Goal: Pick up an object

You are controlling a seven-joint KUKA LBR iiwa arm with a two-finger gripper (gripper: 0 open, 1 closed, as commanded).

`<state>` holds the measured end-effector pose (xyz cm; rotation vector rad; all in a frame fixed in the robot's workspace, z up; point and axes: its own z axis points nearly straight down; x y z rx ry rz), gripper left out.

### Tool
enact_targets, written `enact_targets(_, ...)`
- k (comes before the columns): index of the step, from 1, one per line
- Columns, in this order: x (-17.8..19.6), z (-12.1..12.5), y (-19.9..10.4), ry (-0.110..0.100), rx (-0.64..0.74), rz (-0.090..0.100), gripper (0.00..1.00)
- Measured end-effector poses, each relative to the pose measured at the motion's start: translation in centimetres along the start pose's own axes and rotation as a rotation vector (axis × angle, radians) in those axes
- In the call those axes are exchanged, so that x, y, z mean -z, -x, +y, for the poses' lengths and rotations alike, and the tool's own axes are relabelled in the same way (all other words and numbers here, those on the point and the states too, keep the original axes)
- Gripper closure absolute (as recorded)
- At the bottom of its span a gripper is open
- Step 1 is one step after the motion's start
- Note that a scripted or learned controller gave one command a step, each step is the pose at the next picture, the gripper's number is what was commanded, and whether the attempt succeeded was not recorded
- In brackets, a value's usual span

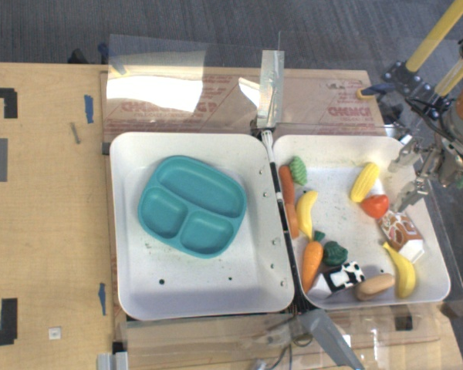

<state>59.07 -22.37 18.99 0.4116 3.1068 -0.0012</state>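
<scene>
The right bin [440, 284] holds several toy foods: a corn cob [365, 182], a red tomato [376, 205], a brown-and-white carton [402, 234], a banana [403, 269], a tan bread roll [374, 285], a black-and-white cow [343, 276], a carrot [311, 262], a dark green broccoli [336, 251], a small yellow banana [305, 213] and a long orange piece [288, 195]. My gripper [411, 177] hangs over the bin's upper right part, just right of the corn and tomato. Its fingers stand apart with nothing between them.
The left bin [131, 284] carries a teal divided plate [191, 205]. A raised wall [276, 206] separates the two bins. A clear plastic panel [270, 87] stands behind them. Yellow struts and cables [428, 45] crowd the upper right.
</scene>
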Motion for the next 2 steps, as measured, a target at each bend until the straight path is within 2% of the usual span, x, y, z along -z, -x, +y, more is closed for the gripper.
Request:
enact_targets(1,-9.8,5.1,-0.4,0.001,0.174,0.000,0.00)
enact_targets(2,-10.2,11.4,2.3,0.003,0.357,-0.006,0.00)
